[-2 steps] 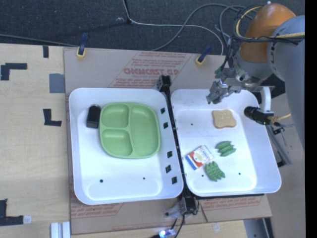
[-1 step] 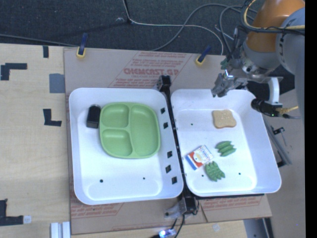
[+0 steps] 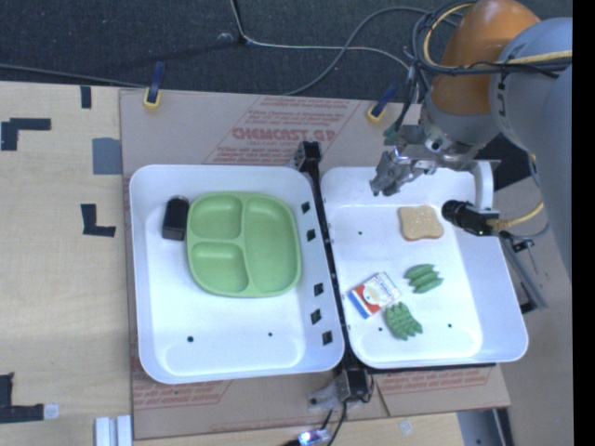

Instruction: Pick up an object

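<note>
While the arm [image 3: 521, 72] reaches in from the right edge of the bench [image 3: 56, 249], its jaws [image 3: 390, 179] hang over the far left corner of the right bin [image 3: 497, 342], close to the divider where the two bins meet. Whether the jaws are open or closed I cannot tell; nothing is visible between them.

Four things lie in the right bin. A slice of toast [image 3: 420, 222] sits toward the far right part, just beside the jaws but apart from them. A small green pod [image 3: 423, 278] lies nearer the middle, with a red, white and blue packet [image 3: 374, 294] to its left, toward the divider. A bumpy green piece [image 3: 403, 321] sits just beside the packet, toward the near edge. The far left corner under the jaws and the strip along the near rim are bare white floor, as is the right side of the bin below the toast.

The left bin [image 3: 149, 342] carries a green divided plate [image 3: 244, 243] in its far half, with a small black block [image 3: 175, 218] touching the plate's left edge. Its near half is open floor.
</note>
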Tool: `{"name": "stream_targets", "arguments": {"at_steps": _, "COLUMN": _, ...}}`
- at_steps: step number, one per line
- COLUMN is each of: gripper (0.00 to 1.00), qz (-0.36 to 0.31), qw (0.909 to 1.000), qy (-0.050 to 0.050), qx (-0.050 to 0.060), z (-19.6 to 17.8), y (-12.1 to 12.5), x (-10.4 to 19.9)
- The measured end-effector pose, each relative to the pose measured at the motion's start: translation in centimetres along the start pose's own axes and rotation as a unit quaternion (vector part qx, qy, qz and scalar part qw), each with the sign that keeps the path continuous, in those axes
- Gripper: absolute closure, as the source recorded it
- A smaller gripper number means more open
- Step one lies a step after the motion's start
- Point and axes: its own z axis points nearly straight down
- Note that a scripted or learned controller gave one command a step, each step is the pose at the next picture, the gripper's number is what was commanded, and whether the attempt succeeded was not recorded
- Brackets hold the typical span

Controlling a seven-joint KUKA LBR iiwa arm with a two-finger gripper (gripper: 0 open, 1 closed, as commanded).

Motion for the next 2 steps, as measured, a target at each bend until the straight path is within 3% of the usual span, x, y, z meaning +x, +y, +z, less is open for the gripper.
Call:
{"name": "stream_targets", "arguments": {"at_steps": 1, "gripper": 1.00, "qz": 0.000, "qw": 1.0000, "qy": 0.000, "qx": 0.001, "z": 0.6, "y": -2.4, "x": 5.2}}
{"name": "stream_targets", "arguments": {"at_steps": 2, "gripper": 1.00, "qz": -0.001, "qw": 1.0000, "qy": 0.000, "qx": -0.001, "z": -0.3, "y": -3.0, "x": 10.5}}
